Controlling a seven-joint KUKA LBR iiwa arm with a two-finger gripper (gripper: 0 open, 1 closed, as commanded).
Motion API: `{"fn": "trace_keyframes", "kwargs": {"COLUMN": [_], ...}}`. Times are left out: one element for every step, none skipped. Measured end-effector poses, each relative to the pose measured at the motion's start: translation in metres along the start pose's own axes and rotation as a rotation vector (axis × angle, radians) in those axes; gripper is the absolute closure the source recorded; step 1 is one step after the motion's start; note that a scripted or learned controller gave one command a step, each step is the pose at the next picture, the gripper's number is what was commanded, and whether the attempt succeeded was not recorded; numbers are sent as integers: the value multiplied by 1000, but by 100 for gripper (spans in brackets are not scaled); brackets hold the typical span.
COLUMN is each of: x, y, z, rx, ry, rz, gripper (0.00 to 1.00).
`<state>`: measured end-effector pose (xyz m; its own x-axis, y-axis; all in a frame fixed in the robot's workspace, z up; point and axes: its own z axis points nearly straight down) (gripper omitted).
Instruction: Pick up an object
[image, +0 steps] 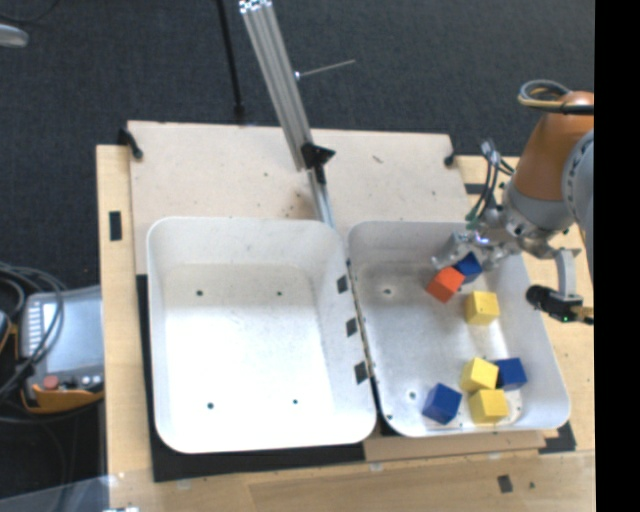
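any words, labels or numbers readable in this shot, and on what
None can be read.
The grey box at the left edge of the bench has a panel and buttons, too blurred to read.
The blocks and both white bins carry no print.

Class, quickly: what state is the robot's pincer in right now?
Pincer: cannot be told; it sits low over the right-hand white bin, beside the small blue cube and the orange cube.
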<state>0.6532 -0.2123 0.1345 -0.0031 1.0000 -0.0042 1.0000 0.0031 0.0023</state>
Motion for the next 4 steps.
{"fn": "trace_keyframes", "kwargs": {"x": [-1, -2, 4, 2], "y": [3, 3, 12, 13], "z": [34, 21, -33, -73], "rx": [-7, -9, -5, -3], "ry": [0, -3, 3, 2], "rz": [-1, -3, -1, -3], "gripper": [0, 100, 100, 100]}}
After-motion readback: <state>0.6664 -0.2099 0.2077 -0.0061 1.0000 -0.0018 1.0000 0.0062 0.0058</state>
